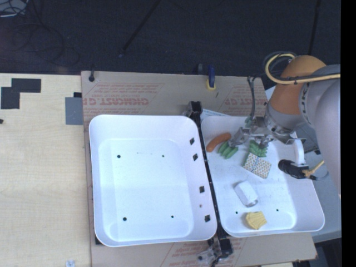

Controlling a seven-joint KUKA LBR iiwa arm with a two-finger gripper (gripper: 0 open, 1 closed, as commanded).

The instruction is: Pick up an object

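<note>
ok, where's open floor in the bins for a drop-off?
The left bin has bare floor from wall to wall. In the right bin, free patches lie between the white block and the divider, and right of the yellow piece. Its top is crowded: orange piece, green pieces, patterned square, pincer.

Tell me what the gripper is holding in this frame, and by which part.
It cannot be told. The gripper sits low in the right bin over the green pieces, but nothing is visibly between its fingers.
</note>
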